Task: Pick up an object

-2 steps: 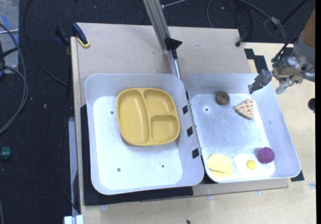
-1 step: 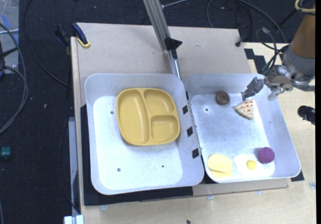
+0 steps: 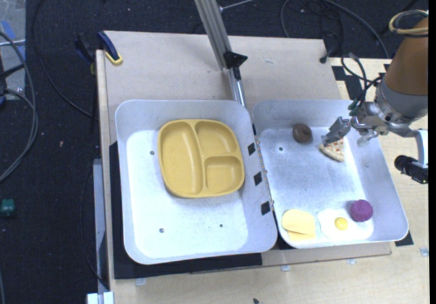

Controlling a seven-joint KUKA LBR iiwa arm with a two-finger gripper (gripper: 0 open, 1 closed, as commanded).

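Observation:
My gripper (image 3: 338,133) hangs low over the far right part of the right bin (image 3: 320,180), with the arm's orange band at the right edge of the view. A toy pizza slice (image 3: 333,151) lies just under and in front of the fingertips. A brown round piece (image 3: 302,133) sits a little to the left of the gripper. At the bin's near edge lie a yellow piece (image 3: 299,222), a toy fried egg (image 3: 338,223) and a purple ball (image 3: 361,210). The left bin (image 3: 191,228) holds a yellow divided plate (image 3: 201,157).
A metal pole (image 3: 212,13) slants down from the top of the view to the gap between the bins. Cables trail over the dark floor around the bench. A blue and yellow clamp (image 3: 109,48) grips the bench's far left corner.

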